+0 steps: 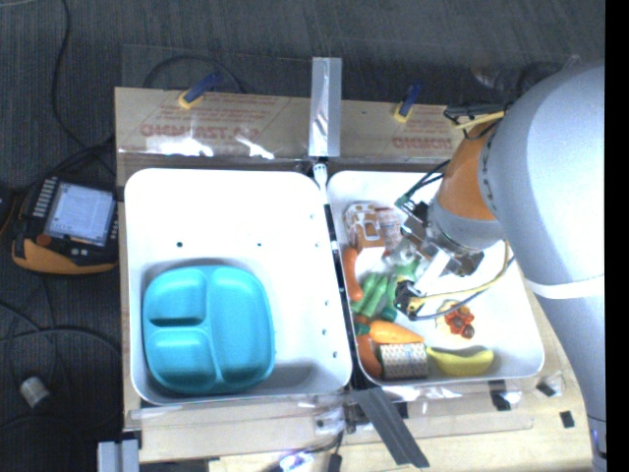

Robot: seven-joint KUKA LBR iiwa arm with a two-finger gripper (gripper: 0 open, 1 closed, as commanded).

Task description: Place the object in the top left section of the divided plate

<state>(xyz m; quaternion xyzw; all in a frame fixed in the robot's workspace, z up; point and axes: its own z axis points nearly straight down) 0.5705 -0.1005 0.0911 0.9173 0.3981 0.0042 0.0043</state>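
**Still down among the food, nothing clearly in hand**

From the overhead camera, my jaws [411,275] sit low in the right bin [521,357], over the green vegetable [376,293] and just above the carrot [390,333]. My own wrist and cables cover them, so I cannot tell how they stand or whether anything is caught.

The blue plate [208,327] lies in the left bin [226,205], well apart from me; its top left section [177,301] has nothing in it.

The risk, as I judge it: the food is packed tight, with the banana [462,361] and grater [404,361] close by, so I could lift nothing, or drag a neighbour along. The loose cables might also snag.
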